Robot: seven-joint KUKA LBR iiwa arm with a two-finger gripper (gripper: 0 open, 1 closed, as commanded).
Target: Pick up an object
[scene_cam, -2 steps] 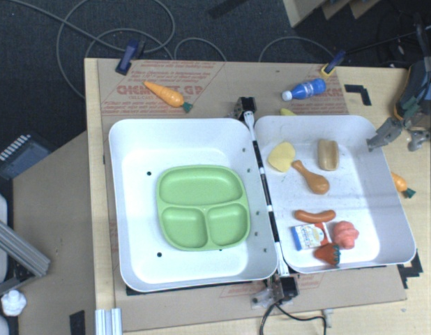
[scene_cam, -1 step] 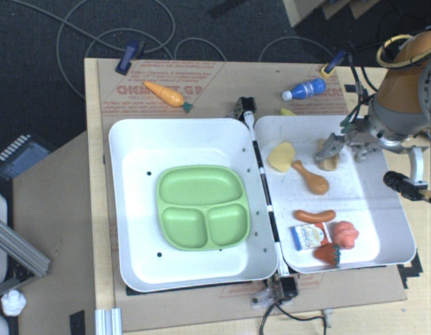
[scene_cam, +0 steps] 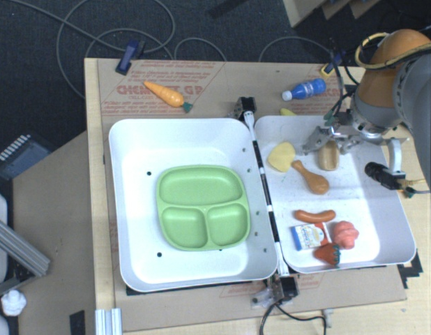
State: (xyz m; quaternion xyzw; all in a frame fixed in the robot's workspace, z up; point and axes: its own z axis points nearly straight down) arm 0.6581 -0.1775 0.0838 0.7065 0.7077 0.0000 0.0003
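Reaching into the right bin [scene_cam: 397,239] at its 12 o'clock, the gripper [scene_cam: 329,139] stands over a tan roll [scene_cam: 329,156], finger spread unreadable; judged pre-grasp, needing descent and closure.

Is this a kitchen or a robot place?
Probably a robot lab, not a kitchen: a robot arm reaches over two white bins of toy food, like a plastic drumstick, with loose cables on the floor.

Dark carpet floor [scene_cam: 41,61] with looping cables [scene_cam: 97,19] — a wooden bench [scene_cam: 97,187] under even light.
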